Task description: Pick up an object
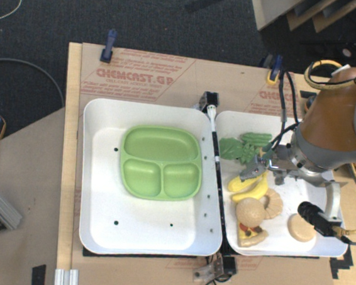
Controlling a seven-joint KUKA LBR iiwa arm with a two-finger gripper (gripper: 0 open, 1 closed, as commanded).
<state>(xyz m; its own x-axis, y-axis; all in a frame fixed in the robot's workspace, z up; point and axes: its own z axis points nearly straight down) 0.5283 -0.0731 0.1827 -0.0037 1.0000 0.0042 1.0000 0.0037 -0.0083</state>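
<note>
Overhead slanted view of a worktop (141, 71) carrying two shallow white bins side by side. The left bin (100, 162) holds a green divided plate (161, 162) and nothing else worth grasping. The right bin (243, 123) holds a cluster of toy foods. A grey and orange arm (335, 123) reaches in from the right, and its claw (253, 170) hangs low over the left half of the right bin. Whether the claw is wide or narrow cannot be told from this angle, and nothing is visibly held in it. The likeliest target is a yellow banana (252, 191), which lies just beside the claw on the side toward the near edge of the bin, perhaps partly beneath it. The banana's long axis runs on a diagonal, from lower left to upper right in the view, curving slightly. A green leafy toy (244, 145) lies just beyond the claw on the far side. A round tan bun (250, 211) touches the banana on its near side, and a pale disc (300, 229) sits apart toward the right. A grasp would probably need a short shift toward the near edge and a grip across the banana's narrow width, with the bun close enough to crowd it.
</note>
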